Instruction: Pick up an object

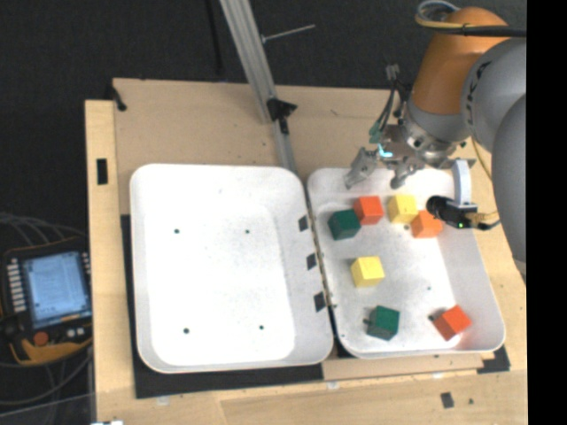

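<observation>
Two white bins (221, 264) on a tan bench (195, 122); dark floor (89, 25); claw (381, 175) spread apart.

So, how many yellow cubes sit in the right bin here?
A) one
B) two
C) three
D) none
B: one yellow cube lies near the far edge of the right bin among the orange cubes, and a second yellow cube lies near the bin's middle.
</observation>
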You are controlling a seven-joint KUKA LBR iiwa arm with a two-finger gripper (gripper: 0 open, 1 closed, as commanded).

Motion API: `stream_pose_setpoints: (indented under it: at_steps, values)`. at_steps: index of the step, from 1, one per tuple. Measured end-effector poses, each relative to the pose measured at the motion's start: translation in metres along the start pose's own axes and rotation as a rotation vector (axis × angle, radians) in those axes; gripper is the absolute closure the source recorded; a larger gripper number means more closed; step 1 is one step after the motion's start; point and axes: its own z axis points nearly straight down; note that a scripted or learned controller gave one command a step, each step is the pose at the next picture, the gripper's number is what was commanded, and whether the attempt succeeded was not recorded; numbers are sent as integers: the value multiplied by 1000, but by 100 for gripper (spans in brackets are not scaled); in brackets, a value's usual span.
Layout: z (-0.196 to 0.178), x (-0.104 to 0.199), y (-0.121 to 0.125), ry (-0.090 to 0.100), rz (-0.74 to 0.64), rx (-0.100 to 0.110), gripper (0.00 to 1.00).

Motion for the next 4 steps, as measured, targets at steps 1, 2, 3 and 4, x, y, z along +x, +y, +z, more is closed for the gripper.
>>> stream_pose_setpoints:
  at_steps: [1, 2, 3, 4]
  values:
    - [-3, -1, 1, -2, -2, -5, 0]
    - [45, 4, -7, -2, 0, 0, 0]
    - [72, 2, -1, -6, 0, -23, 0]
    - [61, 1, 0, -8, 1, -28, 100]
